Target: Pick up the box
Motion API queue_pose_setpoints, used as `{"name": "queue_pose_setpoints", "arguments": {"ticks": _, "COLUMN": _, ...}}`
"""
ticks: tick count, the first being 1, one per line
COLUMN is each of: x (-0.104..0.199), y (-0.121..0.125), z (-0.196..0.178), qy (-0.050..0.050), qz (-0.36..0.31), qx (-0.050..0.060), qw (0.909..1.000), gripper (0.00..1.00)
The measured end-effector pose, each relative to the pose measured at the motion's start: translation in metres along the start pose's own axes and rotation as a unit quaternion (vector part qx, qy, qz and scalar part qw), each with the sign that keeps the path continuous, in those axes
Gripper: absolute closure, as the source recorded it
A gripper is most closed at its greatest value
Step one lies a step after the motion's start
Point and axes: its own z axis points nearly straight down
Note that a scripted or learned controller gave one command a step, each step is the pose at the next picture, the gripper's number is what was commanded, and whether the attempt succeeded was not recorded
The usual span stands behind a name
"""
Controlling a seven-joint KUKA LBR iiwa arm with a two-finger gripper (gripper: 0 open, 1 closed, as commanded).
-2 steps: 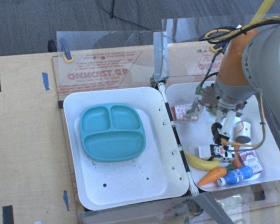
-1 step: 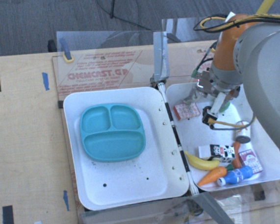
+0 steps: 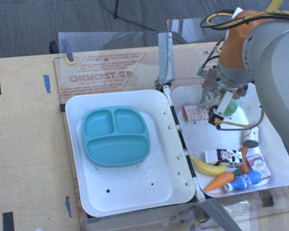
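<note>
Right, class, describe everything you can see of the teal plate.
The plate is teal, looks like plastic, rounded-rectangular, with three compartments: two small ones at the far side, one wide one nearer. It lies flat, right way up, in the left bin, toward its far left, touching the bin floor alone.

You are looking at one marking that is partly legible: red print is running across the tan paper-covered sheet (image 3: 102, 71) behind the shallow white bin (image 3: 86, 194) on the view's left. Its large line is reading roughly "CHEMCAST GP", and the smaller lines are blurring out. The small red-and-white box (image 3: 195, 113), the black-and-white carton (image 3: 229, 155) and the red-and-white carton (image 3: 259, 164) are carrying print too small to read.
</note>
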Motion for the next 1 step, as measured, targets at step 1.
{"name": "queue_pose_setpoints", "arguments": {"ticks": 1, "x": 0.0151, "y": -0.0251, "z": -0.1408, "qy": -0.003, "qz": 0.026, "qx": 0.001, "qw": 0.9996, "gripper": 1.00}}
